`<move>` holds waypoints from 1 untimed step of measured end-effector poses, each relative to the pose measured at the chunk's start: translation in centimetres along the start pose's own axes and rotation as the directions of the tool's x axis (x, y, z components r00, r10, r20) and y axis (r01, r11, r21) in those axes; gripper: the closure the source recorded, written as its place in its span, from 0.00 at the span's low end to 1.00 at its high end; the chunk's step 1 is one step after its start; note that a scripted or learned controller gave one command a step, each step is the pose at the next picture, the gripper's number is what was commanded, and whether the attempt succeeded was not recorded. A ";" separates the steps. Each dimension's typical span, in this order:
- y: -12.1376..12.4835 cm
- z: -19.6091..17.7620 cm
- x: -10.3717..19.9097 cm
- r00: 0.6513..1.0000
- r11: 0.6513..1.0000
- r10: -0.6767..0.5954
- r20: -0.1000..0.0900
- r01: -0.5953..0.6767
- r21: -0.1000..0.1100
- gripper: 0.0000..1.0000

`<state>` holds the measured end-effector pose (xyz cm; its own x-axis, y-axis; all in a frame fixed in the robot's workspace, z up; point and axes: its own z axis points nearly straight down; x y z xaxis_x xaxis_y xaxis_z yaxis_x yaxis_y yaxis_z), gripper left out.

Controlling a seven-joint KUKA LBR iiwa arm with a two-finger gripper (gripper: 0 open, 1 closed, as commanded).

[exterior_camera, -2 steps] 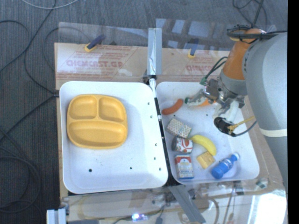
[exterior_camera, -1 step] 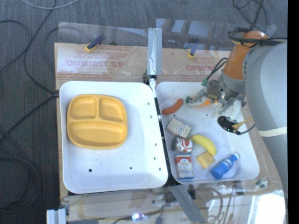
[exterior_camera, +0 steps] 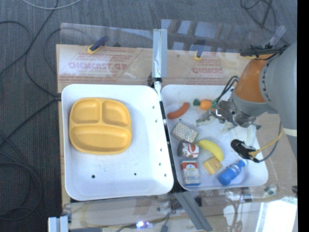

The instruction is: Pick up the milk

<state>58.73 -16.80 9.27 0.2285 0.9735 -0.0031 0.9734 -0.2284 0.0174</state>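
Grey carpet with loose black cables surrounds the bench (exterior_camera: 116, 64), whose brown board carries faint red print too washed out to read. Two white bins sit side by side on it. The left bin (exterior_camera: 87, 180) holds a yellow divided plate (exterior_camera: 100, 124) towards its far left corner.

The arm (exterior_camera: 260, 83) enters from the right and is cut off there. Its orange band bends down over the right bin (exterior_camera: 258, 175). The gripper (exterior_camera: 208, 117) points leftward, low over the far half of that bin, just beside a carrot (exterior_camera: 204, 103) and near a sausage (exterior_camera: 178, 110). Glare and its small size make it impossible to tell whether it is open or closed, and nothing can be seen in it.

The milk (exterior_camera: 190, 172), a small red-and-white carton, lies at the right bin's near left corner, well apart from the gripper; its label is too small to read. A can (exterior_camera: 189, 150) sits just behind it, with a patterned cracker (exterior_camera: 185, 132) beyond. A banana (exterior_camera: 212, 149), a cheese block (exterior_camera: 212, 166) and a blue bottle (exterior_camera: 231, 173) lie to its right.
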 end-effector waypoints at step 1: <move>7.7 -5.1 0.7 1.000 0.999 -0.027 0.001 0.027 0.021 0.00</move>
<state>66.31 -17.83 14.46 0.2017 0.9794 -0.0045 0.9794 -0.2017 -0.0034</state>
